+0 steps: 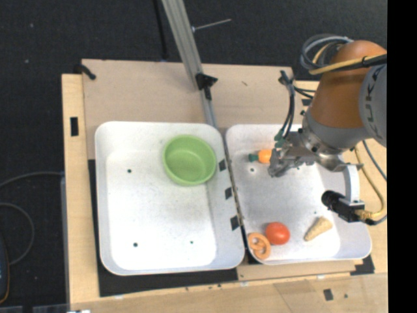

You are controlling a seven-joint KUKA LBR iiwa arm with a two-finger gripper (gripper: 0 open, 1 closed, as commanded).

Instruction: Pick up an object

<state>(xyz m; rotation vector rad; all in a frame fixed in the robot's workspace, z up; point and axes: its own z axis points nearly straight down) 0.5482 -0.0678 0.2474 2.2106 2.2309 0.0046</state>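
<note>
While one green bowl [189, 160] sits left, four small items lie right.

Small orange object [264, 155], seemingly at fingers [277, 165], right bin [293, 194]

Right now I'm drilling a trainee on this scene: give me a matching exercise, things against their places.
Things:
1. bowl
2. tomato
3. cone
4. orange piece

Places:
A. right bin, near edge, beside the pretzel
B. left bin
C. right bin, by the tool
D. right bin, near right corner

Pairs: 1-B, 2-A, 3-D, 4-C
</note>
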